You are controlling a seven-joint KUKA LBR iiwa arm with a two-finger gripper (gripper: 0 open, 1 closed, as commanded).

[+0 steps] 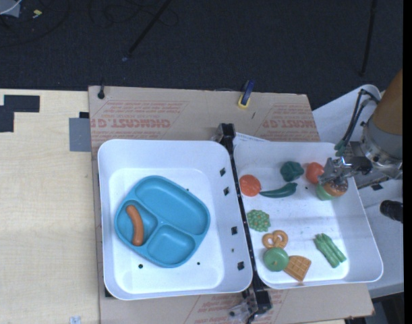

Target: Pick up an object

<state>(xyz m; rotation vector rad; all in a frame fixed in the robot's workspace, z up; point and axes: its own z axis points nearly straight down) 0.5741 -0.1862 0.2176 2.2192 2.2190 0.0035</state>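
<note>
Step in hand looks like the reach/descent for a grasp: grey two-finger gripper (336,173) sits low over the 2 o'clock corner of the right shallow white bin (367,248), right on top of a small round multicoloured toy piece, green and orange-red (329,190). Can't tell whether it is spread or closed, too small and cluttered there, so no grasp confirmed. Likely target is that round piece; it lies against the bin's far-right side, touching or just beside a small red round toy (314,172) at its 10 o'clock. Looks hard plastic, rounded, may roll or slip. Next move calls for closing squarely on it and lifting straight up, clear of the bin wall. Other items in that bin: dark green leafy toy (292,171), dark green pepper-shaped toy (278,192), orange round toy (249,185), green bumpy toy (257,219), brown pretzel toy (275,238), green apple-like ball (275,258), tan waffle wedge (297,268), green bean bundle (329,249). Left white bin (118,160) holds a blue divided plastic plate (185,211) with an orange sausage toy (135,224) in its 9 o'clock compartment.
</note>
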